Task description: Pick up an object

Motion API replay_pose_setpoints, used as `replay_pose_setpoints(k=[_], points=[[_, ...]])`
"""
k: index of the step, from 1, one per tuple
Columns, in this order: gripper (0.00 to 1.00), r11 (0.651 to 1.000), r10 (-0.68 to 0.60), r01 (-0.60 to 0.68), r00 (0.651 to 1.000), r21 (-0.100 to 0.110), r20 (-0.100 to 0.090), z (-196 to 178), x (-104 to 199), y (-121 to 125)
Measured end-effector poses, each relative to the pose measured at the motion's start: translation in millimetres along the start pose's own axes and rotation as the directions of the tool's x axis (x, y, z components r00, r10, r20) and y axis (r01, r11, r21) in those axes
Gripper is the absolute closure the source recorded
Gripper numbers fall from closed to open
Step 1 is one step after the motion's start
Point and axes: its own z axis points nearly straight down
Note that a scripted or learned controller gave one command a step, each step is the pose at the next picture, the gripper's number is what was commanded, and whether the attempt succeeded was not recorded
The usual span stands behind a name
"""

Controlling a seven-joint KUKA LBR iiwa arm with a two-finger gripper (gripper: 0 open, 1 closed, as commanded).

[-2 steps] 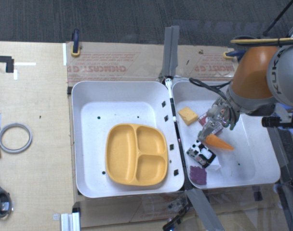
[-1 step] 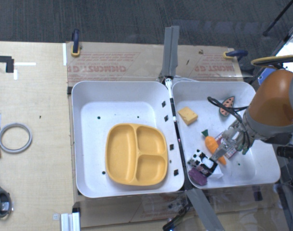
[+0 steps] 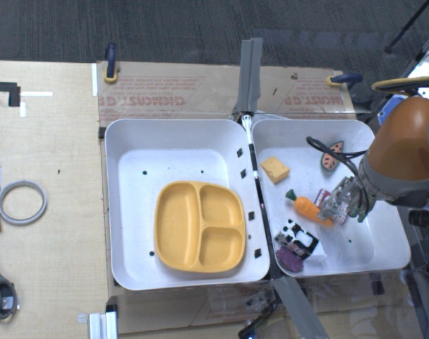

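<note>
Right now the gripper (image 3: 336, 207) sits low in the right bin (image 3: 384, 254), its tip touching or overlapping the right end of the toy carrot (image 3: 307, 207), which lies near the bin's middle with its green top pointing left. Whether the carrot is actually between the fingers cannot be told from this slanted view, and how the gripper is set, wide or narrow, cannot be told either, since metal parts and cable blur together there. The main risk, as a judgement, is a glancing contact: if the tip meets only the carrot's tapered end, the rounded toy may roll or slip away on closing or lifting. A second risk is the dark cable (image 3: 326, 149) looping by the small slice-shaped toy (image 3: 333, 155) at the far side, which might drag that piece. The yellow wedge (image 3: 274, 169) to the far left and the black-and-white and purple items (image 3: 295, 247) at the near side stand apart from the tip. The yellow divided plate (image 3: 200, 226) lies in the left bin (image 3: 130, 161).
</note>
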Motion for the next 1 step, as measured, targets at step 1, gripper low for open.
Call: replay_pose_setpoints(k=[1], points=[[1.00,0.904,0.427,-0.427,0.904,0.004,-0.002,11.3,9.6,31.4]])
